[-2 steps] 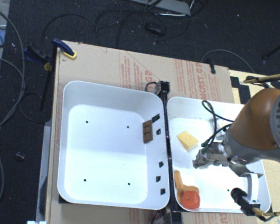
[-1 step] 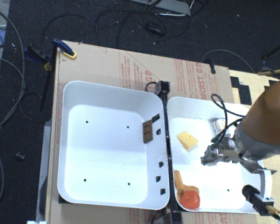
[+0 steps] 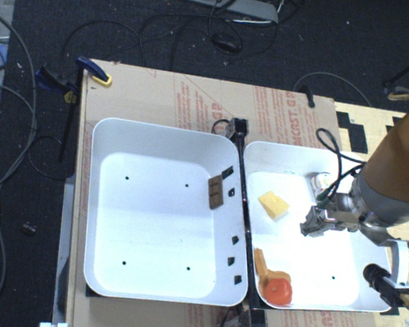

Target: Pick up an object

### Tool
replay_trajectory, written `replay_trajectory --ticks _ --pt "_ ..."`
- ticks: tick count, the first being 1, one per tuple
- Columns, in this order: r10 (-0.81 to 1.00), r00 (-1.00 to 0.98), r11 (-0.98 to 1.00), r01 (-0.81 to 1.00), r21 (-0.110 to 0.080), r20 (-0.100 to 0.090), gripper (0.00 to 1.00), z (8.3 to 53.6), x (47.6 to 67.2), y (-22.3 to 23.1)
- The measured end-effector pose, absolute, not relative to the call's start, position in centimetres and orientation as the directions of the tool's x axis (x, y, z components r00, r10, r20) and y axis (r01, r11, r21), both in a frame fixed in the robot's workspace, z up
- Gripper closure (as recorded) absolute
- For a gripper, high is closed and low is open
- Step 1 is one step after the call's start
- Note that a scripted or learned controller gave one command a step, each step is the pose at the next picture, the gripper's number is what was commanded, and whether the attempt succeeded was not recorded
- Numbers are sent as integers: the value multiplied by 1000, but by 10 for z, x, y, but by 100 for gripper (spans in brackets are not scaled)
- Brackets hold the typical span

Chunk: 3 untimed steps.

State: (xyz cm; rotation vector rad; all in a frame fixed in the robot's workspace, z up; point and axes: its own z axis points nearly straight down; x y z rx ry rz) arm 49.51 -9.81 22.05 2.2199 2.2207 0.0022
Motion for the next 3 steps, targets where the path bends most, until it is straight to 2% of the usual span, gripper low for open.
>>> replay_trajectory --ticks 1,2,3 --pt "1000 0 0 1000 0 0 100 224 506 -58" --pt "1000 -4 4 1000 -1 1 100 218 507 -10" --pt "1000 -4 4 1000 0 1 100 231 517 41"
